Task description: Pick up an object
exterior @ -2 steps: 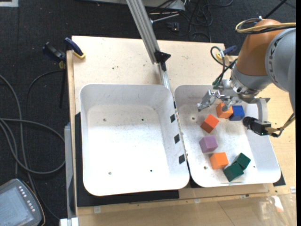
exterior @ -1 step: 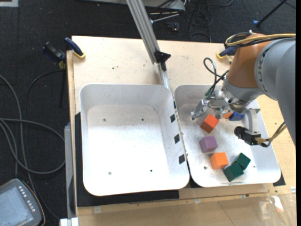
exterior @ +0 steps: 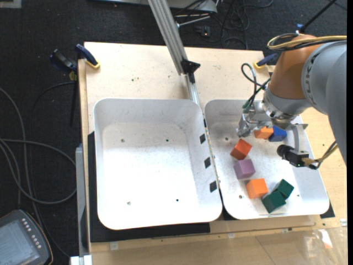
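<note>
Camera view is showing the end effector (exterior: 249, 125) (grip state unclear) nearing a light, rigid orange block (exterior: 241, 149); flat sides suit grasping.

I'm running this in a robotics lab; loose cables (exterior: 33, 164) trail over dark floor at left; clamps (exterior: 74, 59) grip the counter (exterior: 143, 70) upper left; a control pendant (exterior: 22, 242) sits lower left.

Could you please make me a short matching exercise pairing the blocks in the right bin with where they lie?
Things:
1. purple block
2. green block
3. blue block
4. red-orange block

Places:
A. under the arm, beside the gripper
B. nearest the bin's front rim
C. just behind the purple block
D. between the red-orange block and an orange block

Pairs: 1-D, 2-B, 3-A, 4-C
</note>
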Controlling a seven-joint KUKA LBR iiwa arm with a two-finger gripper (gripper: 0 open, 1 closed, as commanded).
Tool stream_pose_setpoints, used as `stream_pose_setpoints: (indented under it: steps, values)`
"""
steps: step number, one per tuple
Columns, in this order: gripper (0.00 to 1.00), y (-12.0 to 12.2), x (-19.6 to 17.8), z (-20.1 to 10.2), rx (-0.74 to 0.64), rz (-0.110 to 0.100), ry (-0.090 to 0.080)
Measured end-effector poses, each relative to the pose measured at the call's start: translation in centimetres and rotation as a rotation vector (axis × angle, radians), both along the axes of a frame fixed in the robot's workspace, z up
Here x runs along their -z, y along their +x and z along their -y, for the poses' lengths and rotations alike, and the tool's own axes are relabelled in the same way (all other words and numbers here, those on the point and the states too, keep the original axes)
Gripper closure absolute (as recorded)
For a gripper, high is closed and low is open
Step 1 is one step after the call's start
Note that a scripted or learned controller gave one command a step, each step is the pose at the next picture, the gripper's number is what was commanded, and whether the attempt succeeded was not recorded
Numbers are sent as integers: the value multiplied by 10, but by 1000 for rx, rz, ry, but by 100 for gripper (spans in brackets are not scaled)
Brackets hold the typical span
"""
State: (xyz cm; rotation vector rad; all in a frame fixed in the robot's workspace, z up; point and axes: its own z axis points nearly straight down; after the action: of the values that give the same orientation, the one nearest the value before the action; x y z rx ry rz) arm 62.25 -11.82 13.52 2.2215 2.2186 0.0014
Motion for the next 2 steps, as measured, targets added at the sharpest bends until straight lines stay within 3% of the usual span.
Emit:
stream_pose_setpoints:
  steps: [1, 2]
  values:
    - [100, 11, -57, 4, -3, 5, -1]
    - [100, 11, -66, 4, -3, 1, 0]
